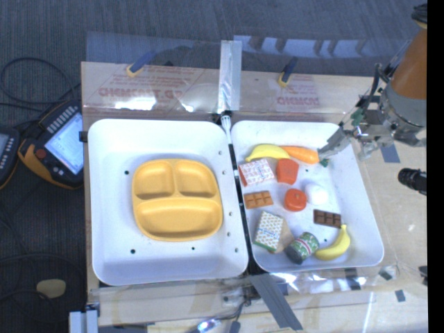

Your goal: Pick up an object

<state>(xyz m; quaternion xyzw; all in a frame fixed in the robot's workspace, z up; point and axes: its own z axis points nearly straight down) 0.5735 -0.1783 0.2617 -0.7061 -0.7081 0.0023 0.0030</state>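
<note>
We see end effector (331, 146) above right bin (368, 210), beside tapered orange carrot (300, 154); finger opening we cannot tell. Yellow compartmented plate (177, 198) fills left bin (111, 207).

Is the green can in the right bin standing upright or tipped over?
Tipped. The green can lies on its side near the right bin's front edge, beside a banana.

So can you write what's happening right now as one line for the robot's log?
stage: approach | end effector: over right bin far edge, near carrot | held: nothing seen | yellow tray: in left bin
</note>
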